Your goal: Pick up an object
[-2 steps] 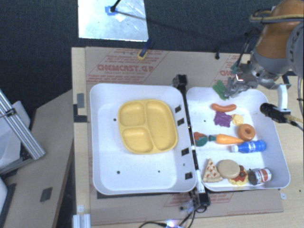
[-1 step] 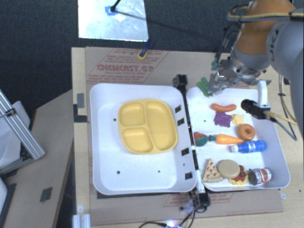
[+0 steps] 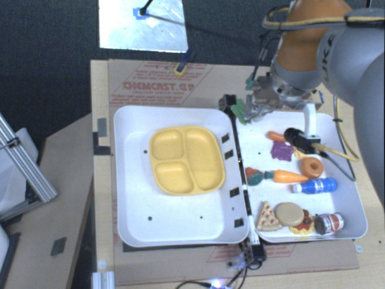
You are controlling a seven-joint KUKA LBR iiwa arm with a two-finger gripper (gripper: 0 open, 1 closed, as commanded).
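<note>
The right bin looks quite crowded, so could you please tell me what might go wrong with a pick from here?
1. The toys in the right bin lie close together: the carrot lies beside the donut and blue bottle, so a grasp may knock neighbours.
2. The gripper hangs by the bin's far left corner, near the divider; descending there may hit the wall.

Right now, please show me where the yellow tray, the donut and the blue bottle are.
yellow tray (image 3: 186, 160): camera view, on its central divider.
donut (image 3: 311, 167): camera view, on its ring's right side.
blue bottle (image 3: 317, 186): camera view, on the middle of its body.
</note>
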